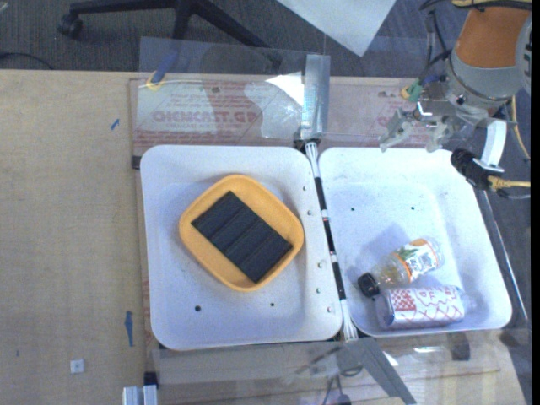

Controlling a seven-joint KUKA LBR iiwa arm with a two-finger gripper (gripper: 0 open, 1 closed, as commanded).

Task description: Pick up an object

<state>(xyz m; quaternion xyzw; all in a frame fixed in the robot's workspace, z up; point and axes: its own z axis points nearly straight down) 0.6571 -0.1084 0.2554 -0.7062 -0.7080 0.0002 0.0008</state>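
Observation:
In the right bin (472,218), near its front, a small bottle (403,267) with a black cap and an orange label lies on its side. Just in front of it lies a red-and-white patterned can (422,305), touching or almost touching the bottle. An orange-yellow dish (196,251) sits in the left bin (164,184) with a black ribbed slab (240,236) lying in it. My gripper (415,135) hangs over the far edge of the right bin, well behind the bottle and can. Its fingers are spread open and hold nothing.
A clear plastic sheet (219,112) and an upright metal strip (316,95) lie behind the bins. Cables (485,171) hang by the right bin's far right corner. Bare wooden bench (63,226) stretches to the left.

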